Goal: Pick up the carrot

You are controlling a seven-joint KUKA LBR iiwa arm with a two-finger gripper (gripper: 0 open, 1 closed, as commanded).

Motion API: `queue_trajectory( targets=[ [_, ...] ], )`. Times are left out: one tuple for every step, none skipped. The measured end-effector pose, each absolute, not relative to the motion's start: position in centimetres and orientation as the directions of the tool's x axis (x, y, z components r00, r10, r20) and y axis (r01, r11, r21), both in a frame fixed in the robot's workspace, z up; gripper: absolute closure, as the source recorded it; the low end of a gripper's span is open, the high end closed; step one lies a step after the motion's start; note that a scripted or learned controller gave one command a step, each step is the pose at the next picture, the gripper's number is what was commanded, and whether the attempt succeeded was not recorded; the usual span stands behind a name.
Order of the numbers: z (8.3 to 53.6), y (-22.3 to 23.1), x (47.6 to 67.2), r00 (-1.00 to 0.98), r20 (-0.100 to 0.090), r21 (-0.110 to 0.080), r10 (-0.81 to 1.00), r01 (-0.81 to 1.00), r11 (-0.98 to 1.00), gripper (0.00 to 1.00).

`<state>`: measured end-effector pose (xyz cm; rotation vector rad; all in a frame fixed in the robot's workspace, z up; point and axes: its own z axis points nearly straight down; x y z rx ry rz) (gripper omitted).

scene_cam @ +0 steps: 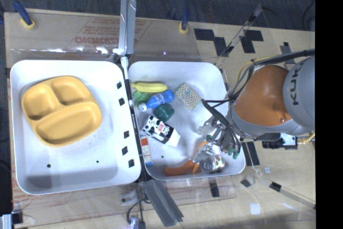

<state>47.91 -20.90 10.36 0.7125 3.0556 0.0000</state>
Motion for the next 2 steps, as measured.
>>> queue_trajectory(
  targets=[
    [26.61, -21.06, 47.83, -0.972, -0.005, -0.001, 0.235, 0.235, 0.972, 0.00],
    [26.58, -21.07, 47.81, -0.972, -0.004, -0.001, 0.235, 0.235, 0.972, 0.00]
  ],
)
